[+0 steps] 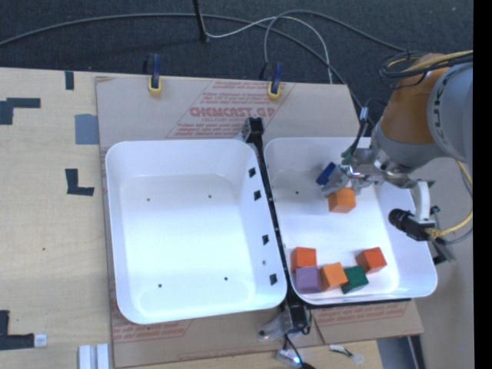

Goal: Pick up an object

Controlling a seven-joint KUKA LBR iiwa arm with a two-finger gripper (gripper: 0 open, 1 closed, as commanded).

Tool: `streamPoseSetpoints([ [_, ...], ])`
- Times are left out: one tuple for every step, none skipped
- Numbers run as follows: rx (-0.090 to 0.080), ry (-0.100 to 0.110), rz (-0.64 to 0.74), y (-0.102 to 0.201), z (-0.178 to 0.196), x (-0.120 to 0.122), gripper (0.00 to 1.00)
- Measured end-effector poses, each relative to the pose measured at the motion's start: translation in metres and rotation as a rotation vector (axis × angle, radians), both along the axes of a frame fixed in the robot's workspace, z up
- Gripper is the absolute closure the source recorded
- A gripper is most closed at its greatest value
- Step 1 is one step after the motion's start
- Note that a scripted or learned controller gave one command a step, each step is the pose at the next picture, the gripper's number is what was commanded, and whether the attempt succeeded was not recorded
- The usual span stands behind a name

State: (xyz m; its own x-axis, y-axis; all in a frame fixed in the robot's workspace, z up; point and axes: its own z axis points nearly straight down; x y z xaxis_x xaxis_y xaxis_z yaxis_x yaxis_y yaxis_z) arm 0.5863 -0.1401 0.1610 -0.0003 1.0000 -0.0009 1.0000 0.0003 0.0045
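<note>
We look down on the right bin (400, 283), where the gripper (347, 177) hangs over the upper middle of the floor with an orange block (342, 200) directly beneath it — so close that from this slant we cannot tell whether the block is pinched, touched or merely overlapped, and we cannot tell how the gripper is set either. A small blue piece (326, 174) sits just left of the gripper, touching or nearly so. The block looks roughly cubic, with no long axis to favour, so the relation that matters is plain: block below, a shade toward the bin's near edge. The arm (419, 121) enters over the bin's far right corner, orange band uppermost, wrist bent steeply down toward the floor. Along the bin's near wall lies a cluster — an orange cube (304, 257), a purple cube (307, 278), another orange one (334, 274), a green block (355, 279) and a red-orange cube (372, 259) — well apart from the gripper. Our guess: the pick is unconfirmed.
</note>
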Motion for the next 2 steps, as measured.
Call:
streamPoseSetpoints([
  [0.0, 0.0, 0.0, -0.004, 0.062, 0.0, 1.0],
  [0.001, 0.003, 0.0, -0.004, 0.092, 0.0, 1.0],
])
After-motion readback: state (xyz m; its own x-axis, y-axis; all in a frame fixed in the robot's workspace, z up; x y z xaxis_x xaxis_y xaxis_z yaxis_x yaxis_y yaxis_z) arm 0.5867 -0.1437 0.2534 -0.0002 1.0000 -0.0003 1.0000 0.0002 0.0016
